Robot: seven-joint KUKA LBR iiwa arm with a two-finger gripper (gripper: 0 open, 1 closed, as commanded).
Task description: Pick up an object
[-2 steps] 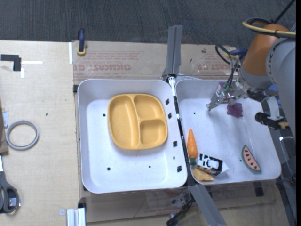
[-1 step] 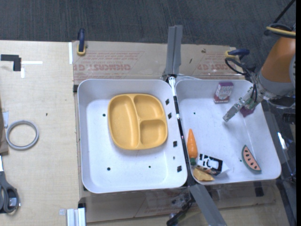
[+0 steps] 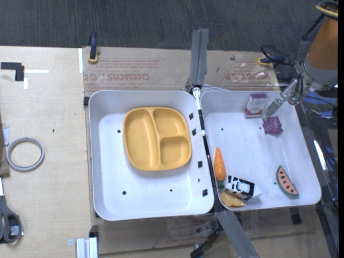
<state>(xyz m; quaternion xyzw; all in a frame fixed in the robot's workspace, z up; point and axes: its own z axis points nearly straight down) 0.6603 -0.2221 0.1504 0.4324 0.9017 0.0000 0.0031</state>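
Two white bins [image 3: 102, 160] sit on a pale wooden bench [image 3: 48, 187].

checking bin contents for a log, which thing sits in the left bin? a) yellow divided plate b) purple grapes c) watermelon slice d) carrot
a, the yellow divided plate lies alone in the left bin, while the carrot, watermelon slice and purple grapes are all in the right bin.

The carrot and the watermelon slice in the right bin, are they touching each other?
Apart. The camera view shows bare white bin floor between the carrot and the watermelon slice.
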